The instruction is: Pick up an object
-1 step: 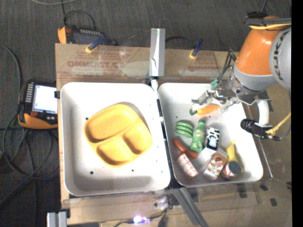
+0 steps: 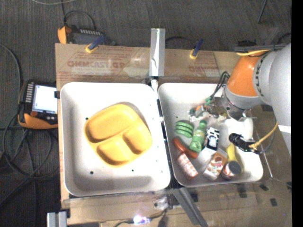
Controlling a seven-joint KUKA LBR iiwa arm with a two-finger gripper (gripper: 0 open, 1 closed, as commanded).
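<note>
The right bin point(image 2: 165, 109) holds several small objects: a green bottle point(image 2: 199, 135), a green ridged piece point(image 2: 183, 128), a red sausage shape point(image 2: 185, 148), a red-and-white tube point(image 2: 187, 166), a carton point(image 2: 215, 166), a can point(image 2: 230, 170), a yellow banana-like piece point(image 2: 231, 152) and a black-and-white item point(image 2: 213, 137). My gripper point(image 2: 205, 109) hangs low over the upper middle of this bin, just above the green bottle. The grey wrist and its orange band point(image 2: 242, 79) cover the bin's upper right part. Nothing visibly lifted.
The left bin point(image 2: 71, 126) carries a yellow divided plate point(image 2: 118, 134). A metal post point(image 2: 156, 53) stands at the back between the bins. A handheld screen device point(image 2: 40, 103) lies left of the bench. Cables run across the floor.
</note>
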